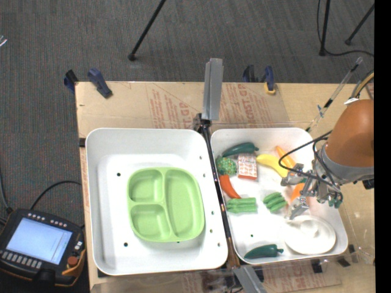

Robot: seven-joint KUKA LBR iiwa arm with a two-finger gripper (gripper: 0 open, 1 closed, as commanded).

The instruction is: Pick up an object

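Observation:
My gripper [301,205] hangs low over the right side of the right bin [269,133], just above the white bowl [310,237]. An orange carrot piece [297,191] lies right beside it, partly behind the wrist hardware. Left of it sit a small green vegetable [275,201] and a bundle of green beans [242,206]. Further back are a yellow banana [272,162], a red-and-white box [247,166], a broccoli [226,165], a dark green pepper [240,149] and a long orange carrot [229,187]. Nothing shows held.
Another dark green pepper [264,251] lies at the right bin's front edge. The left bin [101,163] holds a green divided plate [165,203]. A grey post [212,90] stands behind the seam between the bins. A teach pendant [40,243] sits on the floor at the left.

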